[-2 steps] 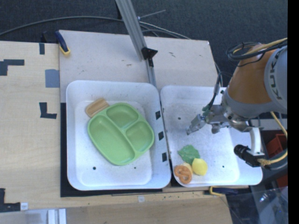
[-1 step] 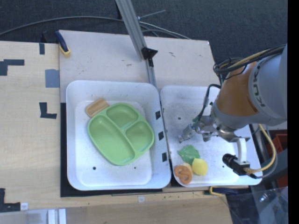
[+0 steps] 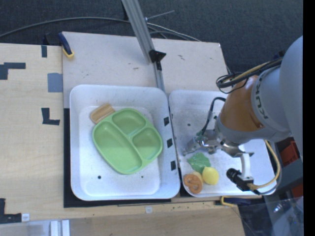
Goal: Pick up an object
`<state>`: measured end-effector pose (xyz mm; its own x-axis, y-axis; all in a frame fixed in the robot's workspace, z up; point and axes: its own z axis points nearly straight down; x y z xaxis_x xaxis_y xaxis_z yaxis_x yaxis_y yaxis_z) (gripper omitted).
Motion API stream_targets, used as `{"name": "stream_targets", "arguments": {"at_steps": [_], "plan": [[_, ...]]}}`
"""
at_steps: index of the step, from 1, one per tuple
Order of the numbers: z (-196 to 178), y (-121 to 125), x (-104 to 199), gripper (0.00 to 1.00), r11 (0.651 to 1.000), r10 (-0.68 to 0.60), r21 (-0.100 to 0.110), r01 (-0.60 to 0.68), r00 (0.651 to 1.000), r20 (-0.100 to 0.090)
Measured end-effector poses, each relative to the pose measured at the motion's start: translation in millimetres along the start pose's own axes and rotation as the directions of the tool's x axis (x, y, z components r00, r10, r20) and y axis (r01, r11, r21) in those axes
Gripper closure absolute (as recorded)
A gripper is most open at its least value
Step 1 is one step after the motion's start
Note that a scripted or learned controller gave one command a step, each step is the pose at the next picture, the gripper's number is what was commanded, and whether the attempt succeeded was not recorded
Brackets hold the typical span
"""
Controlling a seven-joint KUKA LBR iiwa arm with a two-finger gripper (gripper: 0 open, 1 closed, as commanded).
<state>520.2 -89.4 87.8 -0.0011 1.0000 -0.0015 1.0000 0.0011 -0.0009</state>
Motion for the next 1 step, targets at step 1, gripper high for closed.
{"name": "stream_targets", "arguments": {"at_steps": [1], "plan": [[-11.3,-0.1,0.9,1.00,1.000,-0.001,0.001,0.001,1.000,-0.003]]}}
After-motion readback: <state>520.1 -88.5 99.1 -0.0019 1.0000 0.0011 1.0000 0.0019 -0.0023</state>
